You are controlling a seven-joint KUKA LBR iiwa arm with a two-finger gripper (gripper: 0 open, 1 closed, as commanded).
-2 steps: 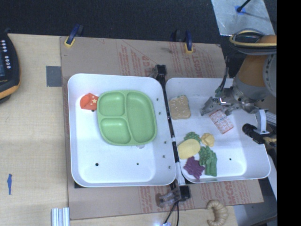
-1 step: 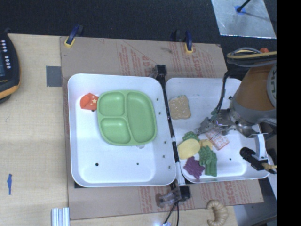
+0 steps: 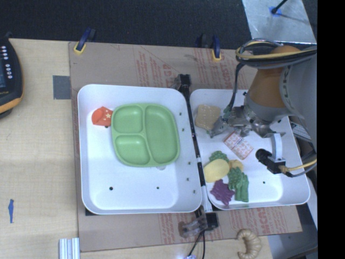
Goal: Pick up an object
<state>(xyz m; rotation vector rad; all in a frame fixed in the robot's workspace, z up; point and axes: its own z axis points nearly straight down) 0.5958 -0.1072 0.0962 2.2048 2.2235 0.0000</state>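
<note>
Pale wooden bench [image 3: 38,161] under a brown cardboard sheet [image 3: 135,63], clamped at the far edge with a yellow clip [image 3: 82,41] and a blue one [image 3: 215,47]. Beyond, dark carpeted floor [image 3: 135,9] with a grey mat [image 3: 277,9] at top right. Grey tape patch [image 3: 61,87] at left.

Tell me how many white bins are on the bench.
2. The left bin holds a green divided plate and a red item. The right bin, beside it, holds toy food under the arm, which may hide more items.
</note>
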